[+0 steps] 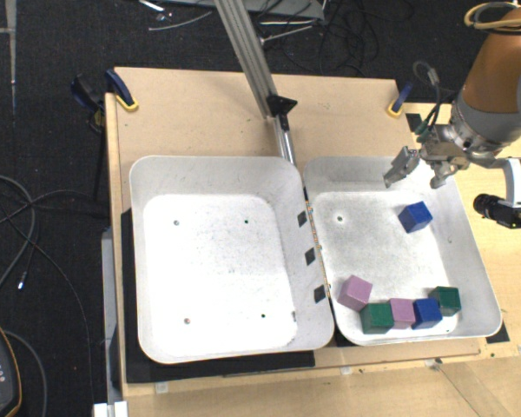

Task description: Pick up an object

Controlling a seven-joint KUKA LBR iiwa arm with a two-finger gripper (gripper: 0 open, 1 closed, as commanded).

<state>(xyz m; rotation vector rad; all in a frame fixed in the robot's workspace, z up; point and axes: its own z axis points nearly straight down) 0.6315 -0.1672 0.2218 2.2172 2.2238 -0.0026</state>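
I read no brand, label or writing anywhere on the bench, the bins or the blocks. From my seat I see the gripper [421, 169] hanging over the far edge of the right bin [365, 241], its two fingers spread wide with nothing between them. The lone blue cube [415, 216] sits just below it on the bin floor, tilted on its corner line and apart from the rest. Along the near rim of that bin lie the others — a pink cube [356, 291] slightly apart to the left, then a dark green cube [377, 317], a second pink cube [402, 312], a second blue cube [426, 312] and a second green cube [447, 300] crowded in a row, touching or nearly so. The left bin [156, 198] shows only its speckled white floor. Both bins rest on a pale wooden board [208, 111], held by blue and yellow clamps [120, 92] at the far corners. A slanted metal strut [247, 50] crosses the board's far edge. Around it all is dark carpet [43, 233] with loose cables.
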